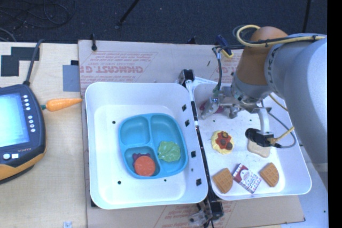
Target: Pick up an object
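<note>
Right now the gripper (220,108) hangs low over the far end of the right bin (299,181), and whether it is apart or together I cannot tell from where I stand. Beneath it sits something small and reddish (206,108), partly hidden. The other candidates lie nearer: a little pizza (222,142), two waffle pieces (223,180), a red-and-white packet (246,178). My worry is the bin wall (191,107) just beside it; a descent there could strike the rim or nudge the item away instead of catching it.
</note>
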